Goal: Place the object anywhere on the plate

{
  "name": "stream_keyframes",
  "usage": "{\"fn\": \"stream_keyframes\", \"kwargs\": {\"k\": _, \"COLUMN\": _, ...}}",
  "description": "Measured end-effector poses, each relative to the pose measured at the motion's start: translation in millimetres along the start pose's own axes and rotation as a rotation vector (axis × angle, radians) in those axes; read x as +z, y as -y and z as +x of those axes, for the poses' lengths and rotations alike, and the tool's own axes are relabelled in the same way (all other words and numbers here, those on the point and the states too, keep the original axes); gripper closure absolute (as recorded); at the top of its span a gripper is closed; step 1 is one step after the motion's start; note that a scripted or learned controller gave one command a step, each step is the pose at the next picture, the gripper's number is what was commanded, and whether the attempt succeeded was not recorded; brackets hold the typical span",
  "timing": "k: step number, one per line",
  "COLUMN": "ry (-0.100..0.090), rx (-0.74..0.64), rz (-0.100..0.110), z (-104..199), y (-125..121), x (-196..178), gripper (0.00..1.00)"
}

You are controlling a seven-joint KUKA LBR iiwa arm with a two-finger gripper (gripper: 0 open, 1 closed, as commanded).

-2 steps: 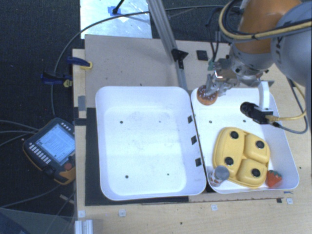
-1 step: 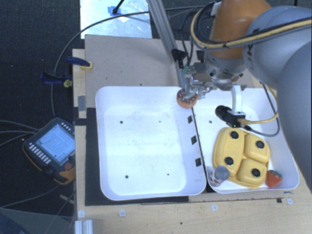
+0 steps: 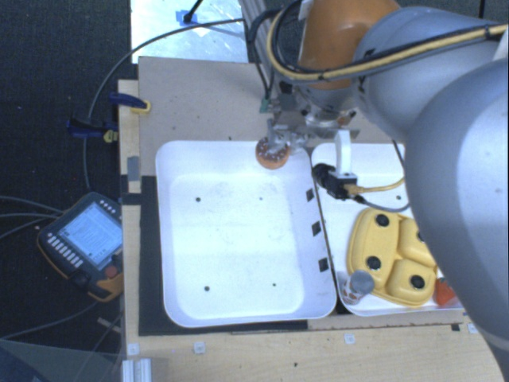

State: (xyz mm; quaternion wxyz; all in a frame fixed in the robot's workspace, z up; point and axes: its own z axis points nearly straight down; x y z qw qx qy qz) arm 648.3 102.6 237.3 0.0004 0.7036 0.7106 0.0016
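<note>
A small round orange-brown object [image 3: 273, 156] hangs at the far rim of the left bin [image 3: 231, 245], near its right corner. My gripper [image 3: 274, 143] comes down from above and is shut on this object, whose top is pinched between the fingertips. The yellow plate [image 3: 394, 257], with several dark dimples, lies in the right bin [image 3: 338, 213] toward the front. It sits well to the right of the gripper and nearer the camera. The arm's grey body covers the right part of that bin.
A small grey cylinder [image 3: 359, 283] stands at the plate's front left corner, and a red-orange item [image 3: 444, 293] peeks out at its right. A black connector with a yellow cable [image 3: 334, 181] hangs over the right bin. A teach pendant [image 3: 83, 237] lies left of the bench.
</note>
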Motion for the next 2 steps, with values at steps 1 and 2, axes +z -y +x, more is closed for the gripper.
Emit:
{"fn": "stream_keyframes", "kwargs": {"k": 1, "ry": 0.0, "rx": 0.002, "rz": 0.002, "z": 37.2, "y": 6.6, "x": 4.6, "gripper": 1.0}}
{"fn": "stream_keyframes", "kwargs": {"k": 2, "ry": 0.002, "rx": 0.005, "rz": 0.002, "z": 34.6, "y": 6.2, "x": 4.6, "gripper": 0.0}}
